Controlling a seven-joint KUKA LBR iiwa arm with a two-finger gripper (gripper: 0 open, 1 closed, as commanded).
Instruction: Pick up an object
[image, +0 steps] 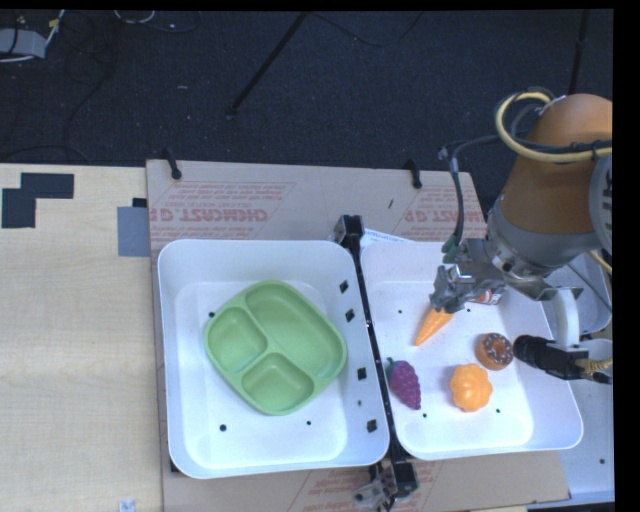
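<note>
The right bin holds several toy foods. An orange carrot lies tilted near the bin's middle, its thick end pointing up and right. My gripper hangs right over that thick end and seems to touch it. A brown donut lies to the right of the carrot. An orange fruit sits nearer the front, with a purple bunch of grapes to its left by the divider.
The left bin holds a green divided plate. A black divider runs between the two bins. The arm's orange band rises at the right, above the right bin's far corner.
</note>
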